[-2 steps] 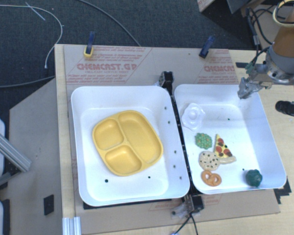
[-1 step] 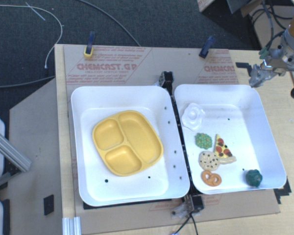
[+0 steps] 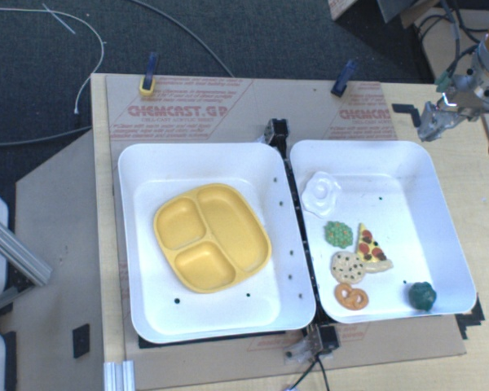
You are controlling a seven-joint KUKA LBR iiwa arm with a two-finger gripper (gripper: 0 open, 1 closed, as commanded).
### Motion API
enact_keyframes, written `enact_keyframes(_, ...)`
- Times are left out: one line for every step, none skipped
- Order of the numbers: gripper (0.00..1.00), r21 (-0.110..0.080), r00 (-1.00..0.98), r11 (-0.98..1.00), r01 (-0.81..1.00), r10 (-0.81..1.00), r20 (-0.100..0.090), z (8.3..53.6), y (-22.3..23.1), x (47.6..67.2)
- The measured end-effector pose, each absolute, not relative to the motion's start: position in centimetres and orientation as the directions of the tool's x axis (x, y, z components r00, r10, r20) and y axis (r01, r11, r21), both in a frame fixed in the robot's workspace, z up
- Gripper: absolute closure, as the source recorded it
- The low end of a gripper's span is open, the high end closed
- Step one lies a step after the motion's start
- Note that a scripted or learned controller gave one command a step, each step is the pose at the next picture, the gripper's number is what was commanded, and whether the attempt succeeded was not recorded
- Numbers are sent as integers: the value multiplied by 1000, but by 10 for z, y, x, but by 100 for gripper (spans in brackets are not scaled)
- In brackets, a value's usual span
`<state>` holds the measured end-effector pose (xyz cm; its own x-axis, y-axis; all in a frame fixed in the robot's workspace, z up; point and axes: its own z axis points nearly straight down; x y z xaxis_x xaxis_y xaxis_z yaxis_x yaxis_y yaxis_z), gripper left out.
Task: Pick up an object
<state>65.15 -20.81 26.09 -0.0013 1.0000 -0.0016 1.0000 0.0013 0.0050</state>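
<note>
The right bin (image 3: 440, 187) holds several small toy foods: a white piece (image 3: 320, 192), a green broccoli-like piece (image 3: 338, 234), a pizza slice (image 3: 372, 251), a cookie (image 3: 346, 266), a pretzel (image 3: 352, 297) and a dark green ball (image 3: 422, 296). My gripper (image 3: 434, 125) hangs at the far right of the camera view, above the bench just beyond the right bin's back right corner, well apart from all the toys. Nothing shows between its fingers.
The left bin (image 3: 138, 218) bears a yellow divided plate (image 3: 212, 236). Two blue clamps (image 3: 150, 78) (image 3: 343, 77) hold the cardboard base at the back. A black bracket (image 3: 277, 130) sits between the bins at the back. Cables lie on the dark floor beyond.
</note>
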Motion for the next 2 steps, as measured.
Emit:
enact_keyframes(100, -2, -6, 6, 1000, 1000, 3, 266, -152, 640)
enact_keyframes(100, -4, -6, 6, 1000, 1000, 3, 251, -99, 631)
